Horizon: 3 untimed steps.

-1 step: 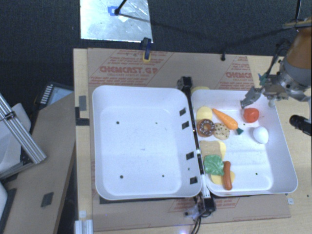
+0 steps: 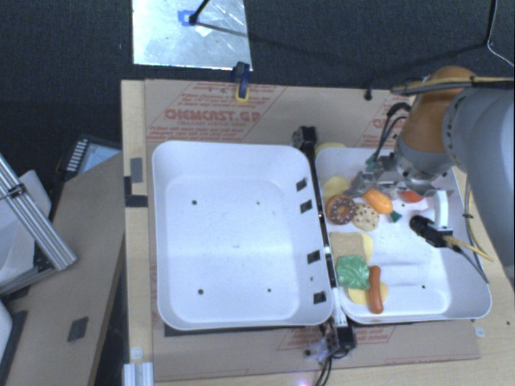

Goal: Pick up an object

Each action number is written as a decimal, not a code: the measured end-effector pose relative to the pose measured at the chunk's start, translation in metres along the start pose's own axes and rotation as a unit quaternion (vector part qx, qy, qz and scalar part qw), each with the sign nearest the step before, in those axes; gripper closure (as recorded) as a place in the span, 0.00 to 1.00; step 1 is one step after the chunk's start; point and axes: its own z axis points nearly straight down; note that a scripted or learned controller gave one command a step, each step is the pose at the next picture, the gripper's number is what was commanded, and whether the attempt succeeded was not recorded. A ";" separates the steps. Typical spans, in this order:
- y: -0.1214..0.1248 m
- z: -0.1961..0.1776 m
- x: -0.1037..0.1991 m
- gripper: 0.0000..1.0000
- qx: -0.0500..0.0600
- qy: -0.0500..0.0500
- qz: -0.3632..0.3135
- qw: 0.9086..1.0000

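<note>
Red-brown sausage (image 2: pixel 375 277) lies nearest, at 6 o'clock in the right bin (image 2: pixel 426 292), touching a green lettuce leaf (image 2: pixel 352 270) on its 9 o'clock side. Next out: tan bread slice (image 2: pixel 346 244), just beyond the leaf. Then a chocolate donut (image 2: pixel 340 209) and a speckled cookie (image 2: pixel 365 217), side by side and touching, hard against the bin's 9 o'clock wall. Orange piece (image 2: pixel 378 201) sits at 1 o'clock of the cookie, just beside it. Left bin (image 2: pixel 233 240) on the bench (image 2: pixel 265 103) holds no items.

End effector (image 2: pixel 376 177) hangs directly beyond the orange piece, at its 12 o'clock, very near or touching; contact can't be resolved. Cannot tell whether the end effector is open or closed, and nothing is seen held in it.

Judgement: step in hand is the approach to grasp, and the orange piece is the likely target. To do it well:
- centre over the orange piece before descending, since the cookie is crowded in at 7 o'clock of it and could be caught too;
- close across the narrow width of the piece, as it looks rounded and may roll out;
- lift straight up, clear of the bin wall.
</note>
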 end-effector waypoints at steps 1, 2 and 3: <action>0.004 -0.008 0.032 0.00 -0.003 -0.001 0.000 1.000; -0.078 -0.007 0.016 0.00 0.001 -0.001 0.005 1.000; -0.073 -0.019 0.018 1.00 -0.004 -0.001 0.003 1.000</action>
